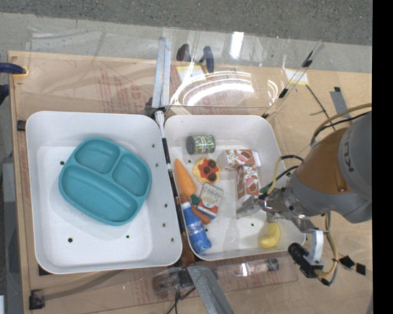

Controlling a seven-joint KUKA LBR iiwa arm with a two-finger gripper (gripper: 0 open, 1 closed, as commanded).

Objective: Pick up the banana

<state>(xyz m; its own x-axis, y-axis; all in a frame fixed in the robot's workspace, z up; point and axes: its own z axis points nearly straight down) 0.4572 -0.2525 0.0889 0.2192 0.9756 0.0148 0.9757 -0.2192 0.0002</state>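
Right now banana (270, 235) hugs right bin (273, 136) near corner; fingers (265, 208) state unclear.

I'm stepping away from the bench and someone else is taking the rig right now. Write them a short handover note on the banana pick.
Gripper: low over the near right corner of the right bin, just above the banana; whether it is open or shut cannot be told from this view.
Banana: lying on the bin floor at that corner, apart from the other items; nothing shows it held.
Other contents of the right bin: green can, carrot, blue bottle, snack packets.
Left bin: holds the teal divided plate.
Done: arm brought to the banana.
Left: grasp and lift.
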